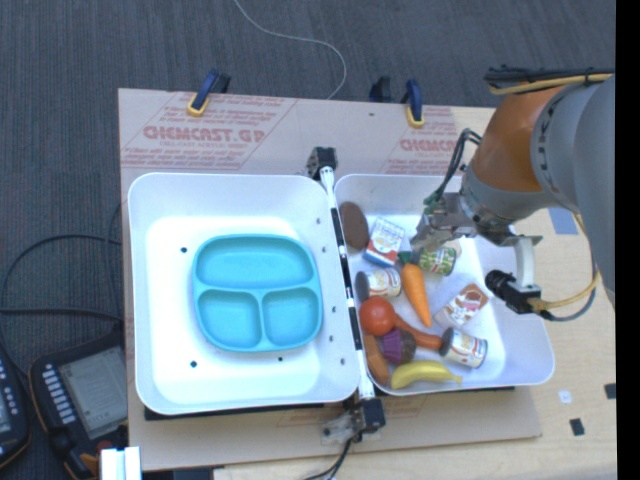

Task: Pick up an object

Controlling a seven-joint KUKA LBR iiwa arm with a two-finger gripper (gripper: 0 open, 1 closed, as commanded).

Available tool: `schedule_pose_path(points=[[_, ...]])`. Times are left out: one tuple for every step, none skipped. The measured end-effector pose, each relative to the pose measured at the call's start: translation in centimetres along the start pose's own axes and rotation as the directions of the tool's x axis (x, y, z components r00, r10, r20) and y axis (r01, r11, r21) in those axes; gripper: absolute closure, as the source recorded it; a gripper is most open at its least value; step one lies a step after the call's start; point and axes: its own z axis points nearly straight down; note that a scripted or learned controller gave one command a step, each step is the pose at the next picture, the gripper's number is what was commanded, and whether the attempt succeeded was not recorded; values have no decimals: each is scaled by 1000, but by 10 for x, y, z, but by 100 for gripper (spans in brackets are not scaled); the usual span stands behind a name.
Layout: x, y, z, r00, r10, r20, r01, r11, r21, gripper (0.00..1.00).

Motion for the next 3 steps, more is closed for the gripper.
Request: schedule_pose_path(points=[[0,0,0,1000,0,0,0,1000,1,0],[1,-18,23,1000,1,-4,-1,1000,8,0],[-1,-17,13,1000,2,-2,-2,1000,7,100]])
